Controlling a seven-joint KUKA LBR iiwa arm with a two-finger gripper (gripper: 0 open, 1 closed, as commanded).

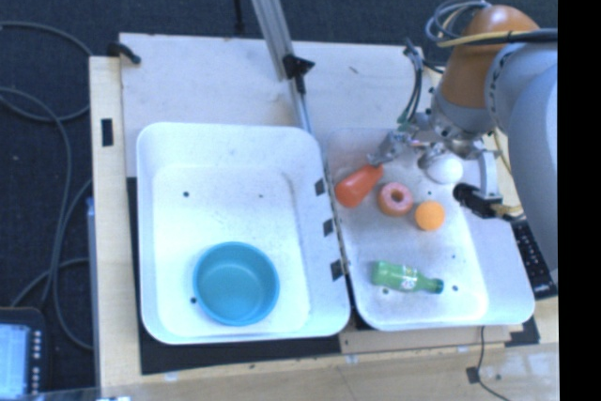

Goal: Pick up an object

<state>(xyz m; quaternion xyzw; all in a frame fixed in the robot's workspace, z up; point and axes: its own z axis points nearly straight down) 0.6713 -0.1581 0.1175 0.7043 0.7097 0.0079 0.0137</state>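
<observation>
Camera view: arm [488, 70] above the right bin [470, 296], near a carrot [357, 186].

A carrot [357, 185] lies slanted at the right bin's ten o'clock. A pink doughnut [395, 198] sits flat just beside it at three o'clock, an orange ball [430, 216] beyond. A green bottle [405, 277] lies on its side at six o'clock. A blue bowl [236, 284] stands upright at the left bin's six o'clock.

grey arm [531, 99], orange band [479, 52]

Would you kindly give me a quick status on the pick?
End effector over right bin's far edge. Carrot, donut, orange ball below it. Nothing blocking.
</observation>
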